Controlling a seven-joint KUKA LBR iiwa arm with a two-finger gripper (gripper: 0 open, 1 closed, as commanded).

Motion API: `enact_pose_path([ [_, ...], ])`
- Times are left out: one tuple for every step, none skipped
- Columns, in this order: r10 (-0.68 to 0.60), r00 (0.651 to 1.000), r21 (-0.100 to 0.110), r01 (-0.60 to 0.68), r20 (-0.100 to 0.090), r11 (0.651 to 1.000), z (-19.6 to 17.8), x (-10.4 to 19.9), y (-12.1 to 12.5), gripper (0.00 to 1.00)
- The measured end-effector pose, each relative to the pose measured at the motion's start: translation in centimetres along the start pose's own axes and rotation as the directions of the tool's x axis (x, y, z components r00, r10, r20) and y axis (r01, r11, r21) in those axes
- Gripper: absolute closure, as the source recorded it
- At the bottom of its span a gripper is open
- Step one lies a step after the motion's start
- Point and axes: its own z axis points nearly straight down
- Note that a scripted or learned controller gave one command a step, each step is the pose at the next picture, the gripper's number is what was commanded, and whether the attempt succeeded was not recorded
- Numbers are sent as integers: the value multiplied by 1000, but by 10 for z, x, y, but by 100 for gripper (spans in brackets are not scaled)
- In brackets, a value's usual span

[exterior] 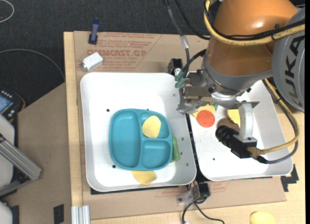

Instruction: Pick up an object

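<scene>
Two shallow white bins sit side by side on the table, seen from the single overhead camera. The left bin (92,121) holds one teal divided tray (131,140); one pale yellow object (151,126) lies in the tray's upper right compartment. One more yellow piece (144,176) lies on the bin floor just below the tray's lower edge, and a thin green sliver (175,150) shows beside the tray's right rim.

The right bin (232,167) holds one orange-red round object (206,118) and yellow pieces (233,116), partly hidden under the arm, so their count is uncertain. The arm's wrist, with its large orange band (252,9), hangs over the upper part of this bin. The pincer (203,103) sits below the wrist, just above the orange-red object and very near it; whether they touch cannot be told. Whether the pincer is spread or pressed together also cannot be told, since the wrist body covers it. A black cylindrical fitting (236,141) with a cable lies just right of and below the orange-red object.

Table surface: brown cardboard sheet (126,48) with red printing under the bins. On it, above the left bin, one small white block (92,61) and one small blue item (94,30). Dark carpet floor (48,5) beyond the table.
</scene>
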Motion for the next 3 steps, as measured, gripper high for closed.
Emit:
enact_pose_path([
  [-1, 1000, -6, 1, -2, 1000, -80, 8, 0, 100],
  [-8, 1000, 1, 8, -2, 1000, -72, 85, -1, 100],
  [-4, 1000, -12, 4, -8, 1000, -194, 114, 0, 100],
])
